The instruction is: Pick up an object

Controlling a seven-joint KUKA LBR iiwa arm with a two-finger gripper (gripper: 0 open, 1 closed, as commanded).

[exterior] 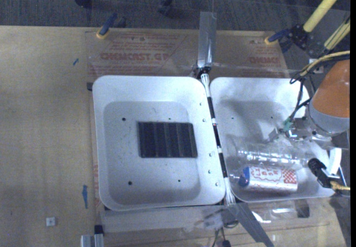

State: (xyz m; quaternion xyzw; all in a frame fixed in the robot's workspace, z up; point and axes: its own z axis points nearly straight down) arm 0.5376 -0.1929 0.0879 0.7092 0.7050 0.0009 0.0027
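In the right bin point(239, 95), a small bottle with a red-and-white label point(271, 176) and a blue cap lies on its side along the front wall. Just behind it lies a clear plastic bottle point(266, 156), also on its side. My gripper point(287, 129) hangs low over the right part of this bin, just behind the clear bottle's right end. I see nothing held in it. The left bin point(111, 95) holds a flat black ribbed block point(167, 139) in its middle.
The grey and orange wrist point(331, 101) covers the right bin's right wall. A metal divider post point(206, 40) stands behind the seam between the bins. Clamps sit at the bench's back edge, and a chair base stands on the floor beyond.
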